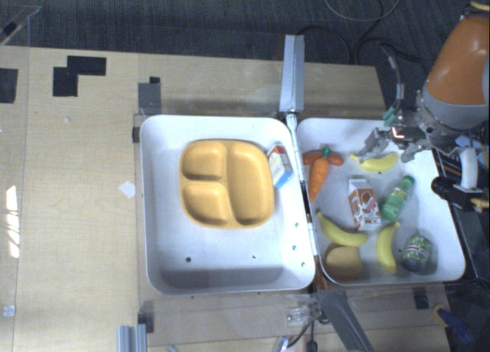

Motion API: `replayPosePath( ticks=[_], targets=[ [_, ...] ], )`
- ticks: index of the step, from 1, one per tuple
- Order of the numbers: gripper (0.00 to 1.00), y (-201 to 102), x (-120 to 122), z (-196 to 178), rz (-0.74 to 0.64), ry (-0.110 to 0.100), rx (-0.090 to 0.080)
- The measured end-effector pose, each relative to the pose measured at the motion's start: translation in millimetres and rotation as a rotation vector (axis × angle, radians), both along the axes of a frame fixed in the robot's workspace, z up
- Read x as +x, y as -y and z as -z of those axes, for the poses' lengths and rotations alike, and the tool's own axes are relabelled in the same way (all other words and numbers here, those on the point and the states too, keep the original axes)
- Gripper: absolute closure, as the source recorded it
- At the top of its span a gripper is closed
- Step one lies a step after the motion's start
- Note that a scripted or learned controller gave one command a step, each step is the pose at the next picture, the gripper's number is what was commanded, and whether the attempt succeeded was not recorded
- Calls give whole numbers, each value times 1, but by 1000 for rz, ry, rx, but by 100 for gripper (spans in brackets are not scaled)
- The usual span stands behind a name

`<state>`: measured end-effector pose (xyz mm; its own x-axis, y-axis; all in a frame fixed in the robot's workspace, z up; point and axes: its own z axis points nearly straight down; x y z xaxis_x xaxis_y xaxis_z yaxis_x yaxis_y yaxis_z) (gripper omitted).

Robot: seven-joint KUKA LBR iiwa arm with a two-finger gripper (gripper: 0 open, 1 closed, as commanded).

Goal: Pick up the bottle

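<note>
White bin (452, 255), green bottle (397, 199), label perhaps unreadable

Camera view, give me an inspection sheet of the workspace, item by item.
Surface: wooden bench bearing a left bin and a right bin, both white.
Job's things: green bottle lying in the right bin, apart from the tool.
Clutter: yellow divided tray and small carton in the left bin; carrot, three bananas, juice box, can and brown item in the right bin.
Grippers: tool over the right bin's far edge, above a banana; nothing seen between its fingers.
Cables: black loop on the dark floor behind.
Surroundings: black patches on the bench.
</note>
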<state>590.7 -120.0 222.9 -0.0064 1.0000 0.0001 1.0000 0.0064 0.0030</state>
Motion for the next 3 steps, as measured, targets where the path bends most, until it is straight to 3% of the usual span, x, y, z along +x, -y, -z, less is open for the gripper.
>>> replayPosePath(
  ticks=[1,2,3],
  targets=[
    [0,0,0,0,0,0,0],
    [0,42,-70,63,-8,0,-1],
    [0,53,-29,101,-14,39,-12]
  ],
)
